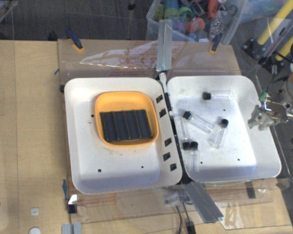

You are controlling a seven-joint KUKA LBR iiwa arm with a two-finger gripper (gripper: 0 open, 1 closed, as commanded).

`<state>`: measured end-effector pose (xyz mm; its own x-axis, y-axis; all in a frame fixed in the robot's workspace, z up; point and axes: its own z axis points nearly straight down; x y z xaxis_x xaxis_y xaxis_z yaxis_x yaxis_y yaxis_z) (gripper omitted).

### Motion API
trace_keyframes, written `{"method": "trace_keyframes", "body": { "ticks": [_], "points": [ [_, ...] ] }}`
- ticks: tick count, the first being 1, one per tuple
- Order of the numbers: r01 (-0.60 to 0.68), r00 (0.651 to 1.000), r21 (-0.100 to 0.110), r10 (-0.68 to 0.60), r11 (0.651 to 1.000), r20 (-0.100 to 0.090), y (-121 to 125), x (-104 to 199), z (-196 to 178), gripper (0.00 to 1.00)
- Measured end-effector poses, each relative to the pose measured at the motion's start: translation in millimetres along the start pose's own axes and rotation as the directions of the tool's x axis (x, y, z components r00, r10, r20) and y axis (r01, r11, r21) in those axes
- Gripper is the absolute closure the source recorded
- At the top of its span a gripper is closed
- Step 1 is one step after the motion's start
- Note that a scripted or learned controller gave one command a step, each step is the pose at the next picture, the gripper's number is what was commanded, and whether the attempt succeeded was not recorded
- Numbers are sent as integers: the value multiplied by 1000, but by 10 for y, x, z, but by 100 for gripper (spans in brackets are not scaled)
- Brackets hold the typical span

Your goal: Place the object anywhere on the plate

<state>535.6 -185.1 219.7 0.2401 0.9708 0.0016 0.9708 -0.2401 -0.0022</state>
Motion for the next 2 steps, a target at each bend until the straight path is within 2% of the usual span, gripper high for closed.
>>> {"method": "trace_keyframes", "body": {
  "ticks": [1, 2],
  "points": [
    [79, 997, -4, -79, 997, 3, 661, -114, -405, 100],
    [273, 962, -5, -273, 962, 5, 1338, 102, -858, 100]
  ]
}}
